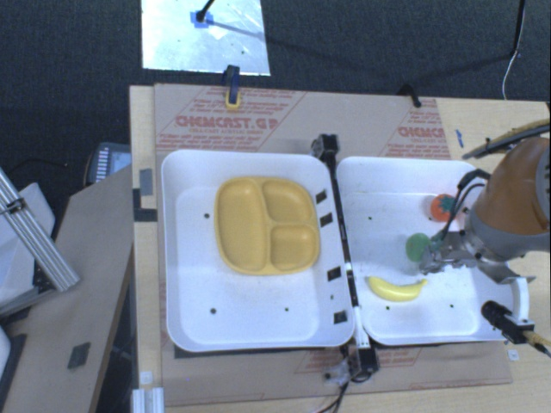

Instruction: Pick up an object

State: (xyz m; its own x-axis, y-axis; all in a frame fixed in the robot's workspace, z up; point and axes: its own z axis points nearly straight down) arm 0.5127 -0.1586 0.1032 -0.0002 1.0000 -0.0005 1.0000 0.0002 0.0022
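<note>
The arm runs off the right edge, so most of its length is cut away. Its wrist covers the far right part of the right bin, hiding that rim and floor. The gripper sits low under the wrist, too small and dark to read. A green object beside it is partly masked, its shape unclear. A small orange-red object is half hidden behind cables. Grey items at the left edge are cropped.
</note>
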